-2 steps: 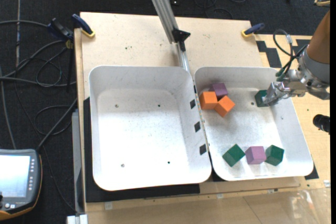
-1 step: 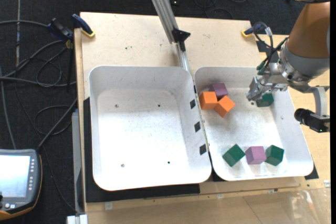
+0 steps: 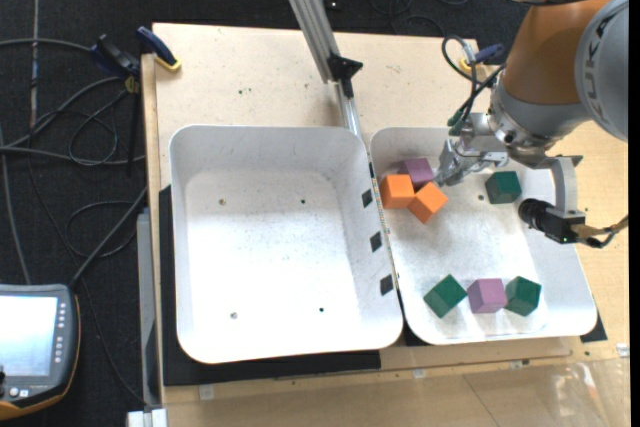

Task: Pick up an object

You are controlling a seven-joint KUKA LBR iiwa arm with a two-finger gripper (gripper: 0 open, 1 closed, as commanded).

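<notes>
On the bench (image 3: 250, 80), two white bins sit side by side. No label reads in full; only part of the maker's lettering shows on the arm (image 3: 560, 55) at the right edge. Right bin (image 3: 560, 310): two orange blocks (image 3: 398, 189) (image 3: 430, 202) touching near its far-left corner, a purple block (image 3: 417, 171) just behind them, a dark green block (image 3: 503, 186) toward its right wall, and along its near edge a green block (image 3: 445, 295), a second purple block (image 3: 487, 295) and another green block (image 3: 523, 295) in a row. The gripper (image 3: 452, 165) hangs just beside the far purple block; whether its fingers are open cannot be told. Left bin (image 3: 190, 215): bare white floor, speckled.
</notes>
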